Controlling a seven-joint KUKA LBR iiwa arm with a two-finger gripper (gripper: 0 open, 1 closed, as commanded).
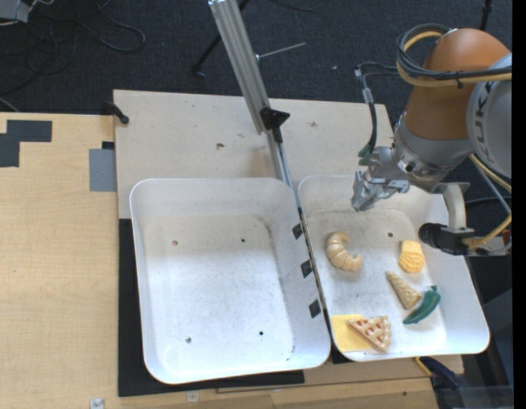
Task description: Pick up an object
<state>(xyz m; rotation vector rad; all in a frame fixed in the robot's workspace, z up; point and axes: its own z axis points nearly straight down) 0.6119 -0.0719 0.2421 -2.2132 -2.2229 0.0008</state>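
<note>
My gripper (362,198) hangs over the far part of the right bin (365,220), above and slightly right of a tan croissant (343,252). Nothing shows between its fingers. To the right lie a yellow corn piece (411,256), a tan cone-shaped wedge (403,290) and a green pepper (423,306). A pizza slice on a yellow square (366,331) rests near the bin's front edge.
The left bin (160,228) sits beside the right one, with black clips (303,267) along the shared rim. A slanted metal rail (245,75) rises behind the bins. The grey arm with its orange band (454,66) comes in from the right.
</note>
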